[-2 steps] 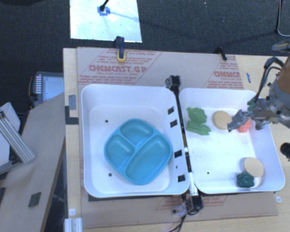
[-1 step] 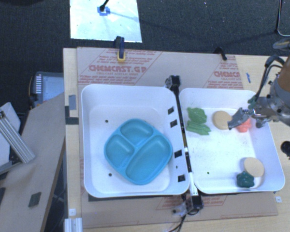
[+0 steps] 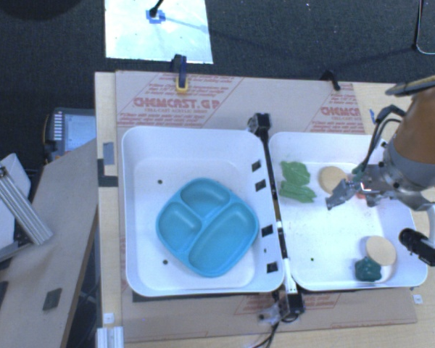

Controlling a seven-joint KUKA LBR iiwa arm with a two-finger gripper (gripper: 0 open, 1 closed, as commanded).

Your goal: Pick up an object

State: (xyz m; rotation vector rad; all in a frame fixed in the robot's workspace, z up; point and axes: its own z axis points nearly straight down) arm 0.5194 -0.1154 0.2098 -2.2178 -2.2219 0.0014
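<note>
Two white bins sit side by side in front of you. The left bin (image 3: 141, 194) holds a blue divided plate (image 3: 206, 225), probably a place to set things down. The right bin (image 3: 326, 267) holds the loose things to pick from: a green toy (image 3: 296, 180) near the divider, a tan disc (image 3: 332, 176) just beside it, and a second tan disc (image 3: 381, 249) touching a dark green lump (image 3: 367, 270) at the near right. Your gripper (image 3: 342, 192) hangs just beside the upper disc, nothing visibly between its tips. How wide it stands cannot be made out.
</note>
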